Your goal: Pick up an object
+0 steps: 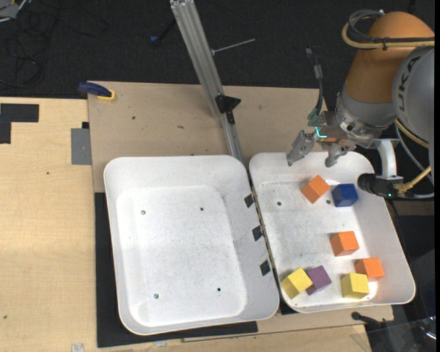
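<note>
My gripper (317,152) hangs open over the far edge of the right bin (293,222), its two fingers spread with nothing between them. Just below it lies an orange cube (315,188), and a blue cube (345,195) sits to that cube's right. Further toward the front lie another orange cube (344,243), a third orange cube (370,268), a yellow cube (354,285), a purple cube (318,277) and a second yellow cube (296,282).
The left bin (180,244) sits beside the right one, with black clips (255,233) along the shared rim. A slanted aluminium rail (205,72) rises behind the bins. The arm's orange band (381,57) looms at the upper right.
</note>
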